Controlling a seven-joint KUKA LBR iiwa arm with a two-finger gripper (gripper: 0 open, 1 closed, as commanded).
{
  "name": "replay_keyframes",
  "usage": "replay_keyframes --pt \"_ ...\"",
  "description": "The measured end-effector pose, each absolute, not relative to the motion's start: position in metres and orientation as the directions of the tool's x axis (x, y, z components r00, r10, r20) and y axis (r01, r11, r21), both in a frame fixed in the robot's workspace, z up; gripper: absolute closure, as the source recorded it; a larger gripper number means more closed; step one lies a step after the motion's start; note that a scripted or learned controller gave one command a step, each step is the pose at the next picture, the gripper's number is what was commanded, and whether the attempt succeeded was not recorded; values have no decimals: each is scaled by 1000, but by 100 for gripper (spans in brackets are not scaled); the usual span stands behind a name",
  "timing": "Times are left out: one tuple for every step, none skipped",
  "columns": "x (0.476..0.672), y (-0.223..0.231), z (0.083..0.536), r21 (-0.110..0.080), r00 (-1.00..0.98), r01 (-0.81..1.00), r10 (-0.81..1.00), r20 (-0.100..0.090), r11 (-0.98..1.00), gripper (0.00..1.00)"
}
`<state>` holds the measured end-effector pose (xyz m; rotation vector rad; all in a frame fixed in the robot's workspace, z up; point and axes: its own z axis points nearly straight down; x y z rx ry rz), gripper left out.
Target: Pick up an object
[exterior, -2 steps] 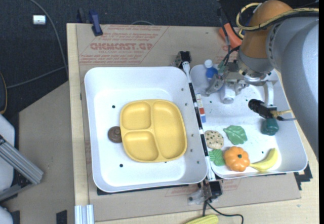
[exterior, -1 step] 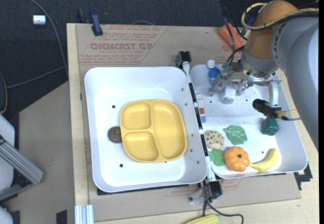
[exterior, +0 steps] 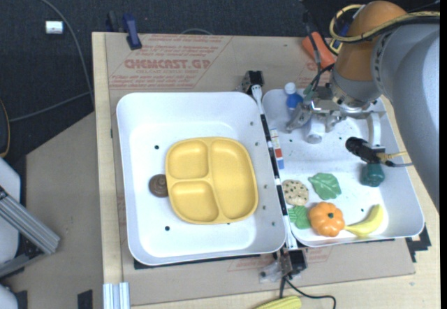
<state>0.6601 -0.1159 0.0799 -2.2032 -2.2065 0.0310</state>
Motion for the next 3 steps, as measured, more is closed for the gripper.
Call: replay_keyframes --pt "661 -125 81 -30 -3 1000 1000 5 3 0" --pt "660 -117 80 -30 -1 1000 1000 2 2 0" --pt "661 -134 81 -30 -2 1000 1000 5 3 0"
